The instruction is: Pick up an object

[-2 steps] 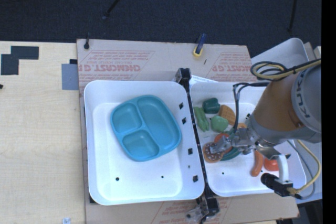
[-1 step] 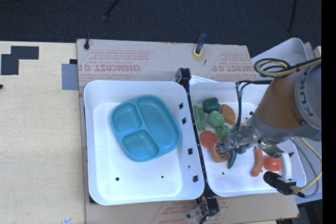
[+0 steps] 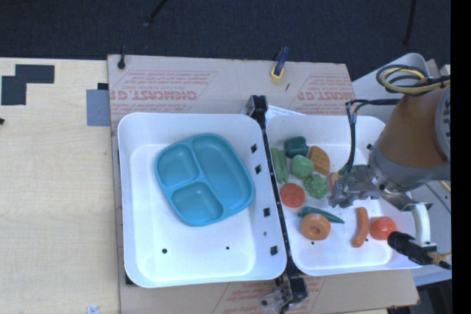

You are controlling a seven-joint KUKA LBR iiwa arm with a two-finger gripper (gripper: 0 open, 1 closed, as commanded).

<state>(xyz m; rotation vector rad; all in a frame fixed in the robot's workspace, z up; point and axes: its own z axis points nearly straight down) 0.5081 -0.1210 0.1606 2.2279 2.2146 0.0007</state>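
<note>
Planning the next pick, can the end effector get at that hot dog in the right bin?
Probably yes: the hot dog lies uncovered just beside the end effector, touching nothing, with a red tomato close alongside.

A grey arm with a broad orange band, black cables looped alongside, ends in a dark metal claw.

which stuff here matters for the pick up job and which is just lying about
In play: gripper over the right bin; toy food there: tomato, broccoli, sausage, doughnut-like ring.

Lying about: blue divided plate in left bin; yellow-blue clamp; cardboard.
</note>
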